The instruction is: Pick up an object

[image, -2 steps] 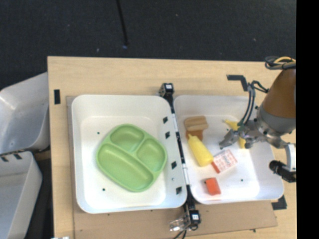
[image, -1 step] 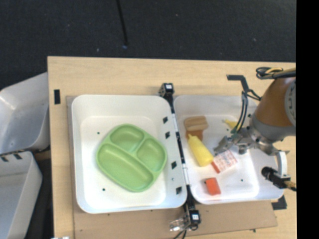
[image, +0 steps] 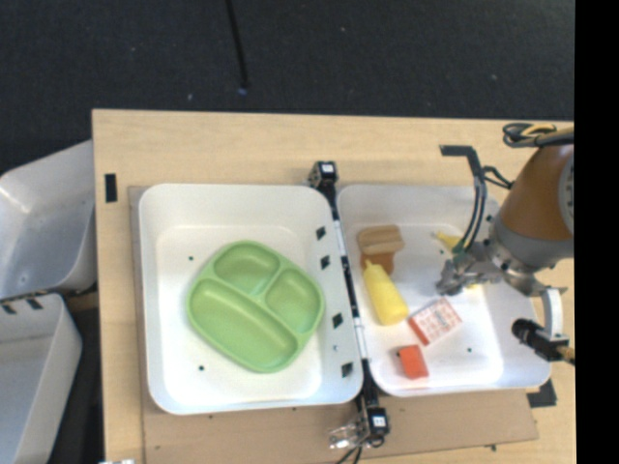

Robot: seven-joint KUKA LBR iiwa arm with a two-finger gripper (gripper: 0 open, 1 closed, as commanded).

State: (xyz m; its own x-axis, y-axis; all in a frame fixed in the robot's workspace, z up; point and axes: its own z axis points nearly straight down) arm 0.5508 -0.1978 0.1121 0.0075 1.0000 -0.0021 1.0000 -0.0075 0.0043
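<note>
Objects for picking lie in the right bin (image: pixel 387 387). Yellow bottle (image: pixel 384 293) near the bin's left wall, lying flat. Brown block (image: pixel 379 242) touching the bottle's upper end. Red-and-white packet (image: pixel 435 320) just right of the bottle; small orange block (image: pixel 412 362) below the bottle. Gripper (image: pixel 455 276) sits just above the packet; grip state cannot be told. Left bin (image: pixel 155 356): green divided plate (image: pixel 255 304), well apart from the bottle.

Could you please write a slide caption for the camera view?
Gripper low in right bin near yellow bottle; green tray in left bin.
</note>
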